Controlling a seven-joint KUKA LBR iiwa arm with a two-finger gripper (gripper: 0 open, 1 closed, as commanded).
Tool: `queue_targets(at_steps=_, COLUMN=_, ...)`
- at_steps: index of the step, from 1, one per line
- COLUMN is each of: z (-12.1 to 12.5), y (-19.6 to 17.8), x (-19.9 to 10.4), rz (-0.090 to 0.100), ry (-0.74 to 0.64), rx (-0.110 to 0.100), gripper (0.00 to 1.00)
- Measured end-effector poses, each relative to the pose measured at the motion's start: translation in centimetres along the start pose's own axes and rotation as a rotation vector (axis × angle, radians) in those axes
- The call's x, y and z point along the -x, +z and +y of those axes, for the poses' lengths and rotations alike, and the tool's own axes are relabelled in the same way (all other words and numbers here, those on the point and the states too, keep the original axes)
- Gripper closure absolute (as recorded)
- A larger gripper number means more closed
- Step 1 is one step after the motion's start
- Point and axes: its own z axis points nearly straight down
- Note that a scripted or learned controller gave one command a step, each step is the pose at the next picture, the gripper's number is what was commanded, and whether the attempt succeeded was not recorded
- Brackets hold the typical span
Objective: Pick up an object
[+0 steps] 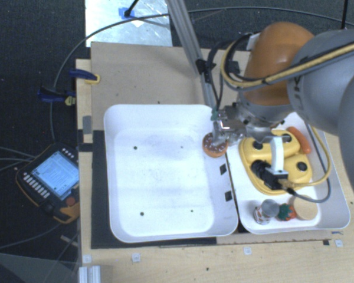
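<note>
My gripper (218, 139) hangs over the right rim of the left bin (159, 175), reaching in from the right bin's side. A small round brown object with a pinkish top, like a toy doughnut (213, 147), sits between the fingertips, and the fingers look shut on it. It hovers at the strip between the two bins. The arm's orange band (271, 52) and grey wrist cover the upper part of the right bin (330, 211).
In the right bin lie a yellow toy with dark holes (277, 161), an orange sausage-like piece (301, 140), a silver-grey item (265, 210), a red and green piece (286, 213) and a tan disc (307, 210). A handheld pendant (52, 178) sits left of the bench.
</note>
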Motion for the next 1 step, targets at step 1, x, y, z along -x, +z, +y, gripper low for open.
queue_targets(at_steps=1, z=-0.44, y=-0.6, x=-5.17, rz=0.001, ry=-0.001, rx=0.001, gripper=1.0)
